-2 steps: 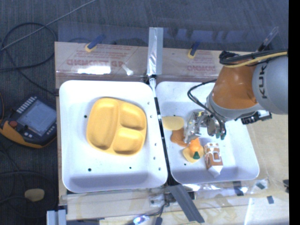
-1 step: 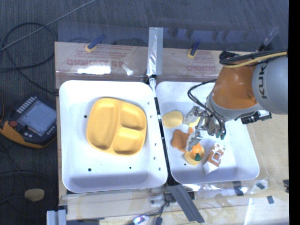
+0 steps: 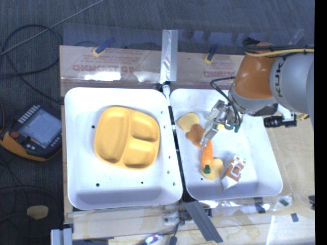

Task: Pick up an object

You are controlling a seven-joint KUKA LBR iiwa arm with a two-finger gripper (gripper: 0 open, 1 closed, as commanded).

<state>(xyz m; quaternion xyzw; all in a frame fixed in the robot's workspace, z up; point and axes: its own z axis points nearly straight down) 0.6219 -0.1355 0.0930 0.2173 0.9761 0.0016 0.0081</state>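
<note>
The gripper [image 3: 213, 128] hangs low in the right bin [image 3: 265, 162]; whether it is wide or narrow cannot be told. The carrot [image 3: 207, 156] lies just below it, apart.

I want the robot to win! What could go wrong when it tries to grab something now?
The gripper hangs over crowded toys: the carrot touches a brown piece and a yellow piece, so it might pinch two or knock one aside. The carrot is also thin and could slip out.
</note>
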